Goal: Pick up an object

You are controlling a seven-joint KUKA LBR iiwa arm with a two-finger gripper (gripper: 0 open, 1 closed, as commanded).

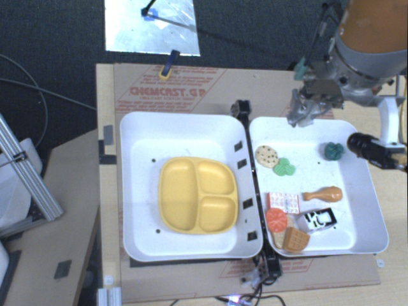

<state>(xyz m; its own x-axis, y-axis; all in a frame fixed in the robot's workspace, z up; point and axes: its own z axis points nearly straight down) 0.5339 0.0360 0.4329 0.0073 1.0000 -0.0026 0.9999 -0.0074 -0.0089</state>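
The left bin (134, 132) holds a yellow divided plate (197, 194), and the right bin (363, 190) holds the small things: a speckled cookie (266, 155), a green piece (284, 167), a red-and-white card (283, 202), an orange-red round (276, 219), a waffle (296, 239), a black-and-white item (320, 219), a brown drumstick (322, 195) and a teal lump (333, 150). The claw (301, 116) hangs over the right bin's back edge with nothing between its tips. Whether it is apart or together, I cannot tell.
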